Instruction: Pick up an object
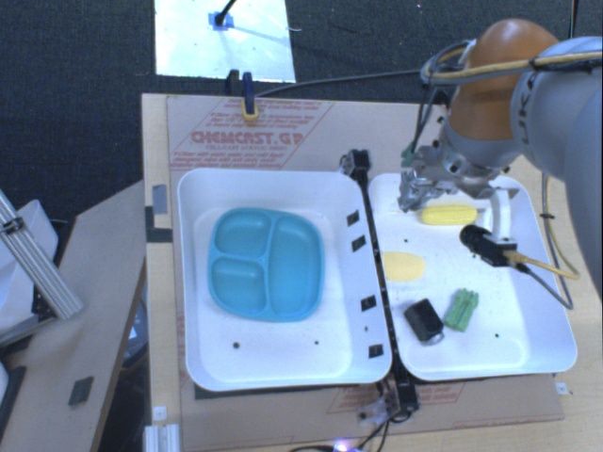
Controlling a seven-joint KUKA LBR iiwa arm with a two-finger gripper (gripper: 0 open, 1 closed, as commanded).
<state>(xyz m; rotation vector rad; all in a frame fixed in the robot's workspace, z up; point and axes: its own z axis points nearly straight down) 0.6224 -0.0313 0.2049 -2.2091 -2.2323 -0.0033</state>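
A pale counter [158, 281], sheeted with printed cardboard, carries two shallow white bins side by side over a dark carpeted floor.

Nearest the camera, in the right bin [528, 347], a small black block [424, 320] lies just beside a ribbed green piece [462, 310], the two close together but apparently not touching. A little farther in, near the wall between the bins, lies a flat yellow oval [403, 266]. The left bin [283, 356] holds a blue divided plate [267, 262] at about the same depth.

Farther back in the right bin lies the long yellow piece [448, 216], the likeliest thing to pick up because it is closest to the tool [413, 199]. The tool hangs low over the bin's far left corner. The yellow piece sits just beside it, toward the view's right and slightly nearer the camera. Its long axis runs almost straight across the view, with its near end pointing at the tool. A grasp would likely need a short sideways shift over its middle, closing across the narrow width. Whether the tool is released or clenched cannot be told from this angle; nothing is visibly held.

Beyond the bins, a blue-and-yellow clamp [248, 97] stands at the counter's far edge, and a white sheet [221, 26] lies on the floor behind it.
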